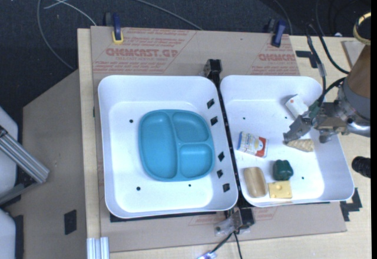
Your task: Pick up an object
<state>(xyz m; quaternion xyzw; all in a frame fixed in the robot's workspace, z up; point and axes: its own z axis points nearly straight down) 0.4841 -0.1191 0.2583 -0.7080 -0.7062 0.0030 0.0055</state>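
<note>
The gripper (299,132), state indeterminable, hangs over the cracker (301,145) at right of frame: likely light, stiff, brittle; grip its long edges gently.

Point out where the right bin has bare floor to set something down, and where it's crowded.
Right bin: bare floor across the far part, behind the small packet. Crowded near edge: bread roll, green piece, cracker, with the gripper beside them.

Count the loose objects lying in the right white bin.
5: a red-and-white packet near the divider, a tan bread piece, a yellow cheese square, a dark green round item, and a beige piece beneath the gripper, which may hide more.
</note>
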